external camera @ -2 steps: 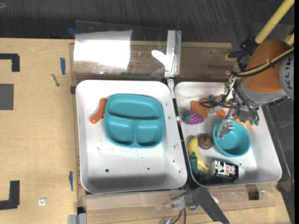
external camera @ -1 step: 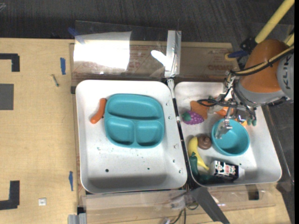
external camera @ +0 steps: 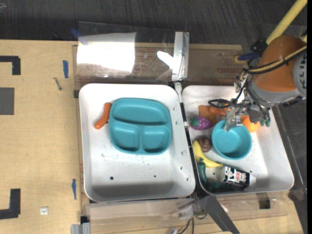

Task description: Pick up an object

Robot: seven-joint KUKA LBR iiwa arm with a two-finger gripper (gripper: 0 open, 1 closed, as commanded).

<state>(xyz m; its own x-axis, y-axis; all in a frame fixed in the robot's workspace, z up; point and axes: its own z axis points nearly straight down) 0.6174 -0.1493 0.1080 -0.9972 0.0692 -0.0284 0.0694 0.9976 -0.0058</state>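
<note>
End effector parked over the bowl's far rim

The end effector (external camera: pixel 237 117) hangs in the right bin (external camera: pixel 275 172), just at the 12 o'clock rim of the teal bowl (external camera: pixel 232 141), so the bowl sits toward 6 o'clock from it. Can't tell if it's open or closed, too cluttered there. The bowl is round, upright, glossy teal, with no real long axis.

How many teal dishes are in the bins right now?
2: a divided plate in the left bin, a bowl in the right bin under the gripper. None looks hidden.
</note>
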